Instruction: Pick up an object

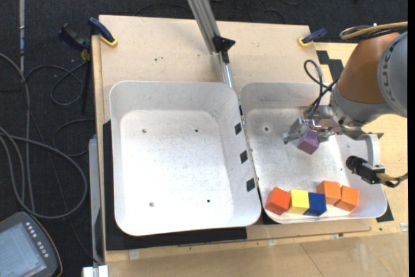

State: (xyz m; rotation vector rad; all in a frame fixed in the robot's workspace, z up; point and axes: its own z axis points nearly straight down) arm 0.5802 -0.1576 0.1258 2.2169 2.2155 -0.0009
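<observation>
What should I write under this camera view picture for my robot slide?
The gripper holds a purple block above the right bin, with orange, yellow and blue blocks along its near edge.

Two white bins, three orange blocks, one yellow block, one blue block, one purple block

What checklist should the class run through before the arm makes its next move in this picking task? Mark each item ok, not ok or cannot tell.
1. Purple block at the gripper: ok.
2. Block firmly clamped between the fingers: cannot tell.
3. Block lifted off the right bin floor: cannot tell.
4. Other blocks, orange, yellow, blue, out of the way along the near wall: ok.
5. Left bin free for a drop: ok.
</observation>
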